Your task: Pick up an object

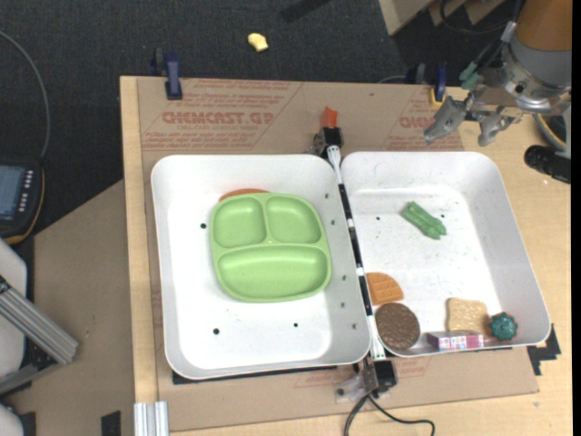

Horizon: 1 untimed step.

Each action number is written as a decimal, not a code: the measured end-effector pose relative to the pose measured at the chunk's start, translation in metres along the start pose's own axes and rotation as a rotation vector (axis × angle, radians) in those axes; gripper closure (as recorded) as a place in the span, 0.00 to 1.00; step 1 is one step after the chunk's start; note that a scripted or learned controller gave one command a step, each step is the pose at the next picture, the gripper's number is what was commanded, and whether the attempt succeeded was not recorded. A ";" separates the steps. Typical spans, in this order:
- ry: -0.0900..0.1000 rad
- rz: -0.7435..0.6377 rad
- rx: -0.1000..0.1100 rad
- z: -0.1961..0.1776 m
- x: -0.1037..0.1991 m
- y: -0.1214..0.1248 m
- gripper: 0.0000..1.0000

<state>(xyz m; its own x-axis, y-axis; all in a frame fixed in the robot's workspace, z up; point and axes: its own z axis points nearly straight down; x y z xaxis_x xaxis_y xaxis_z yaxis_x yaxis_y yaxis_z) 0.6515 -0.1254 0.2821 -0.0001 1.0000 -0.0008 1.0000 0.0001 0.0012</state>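
Where it lies, green piece [424, 220] slants upper-left to lower-right

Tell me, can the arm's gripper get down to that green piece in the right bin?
Probably yes: the green piece lies alone on bare bin floor, nothing over it, and the gripper hangs open above the bin's far edge.

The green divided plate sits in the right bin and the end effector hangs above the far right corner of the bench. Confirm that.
Wrong bin. The camera view shows the green divided plate in the left bin; the end effector does hang above the far right corner.
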 end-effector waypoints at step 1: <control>0.003 0.001 0.011 0.113 -0.001 -0.012 0.00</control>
<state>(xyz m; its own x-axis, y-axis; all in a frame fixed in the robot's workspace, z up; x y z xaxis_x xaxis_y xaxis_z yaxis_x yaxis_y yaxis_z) 0.6396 -0.1262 0.1691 0.0009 1.0000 0.0018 0.9999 -0.0009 -0.0101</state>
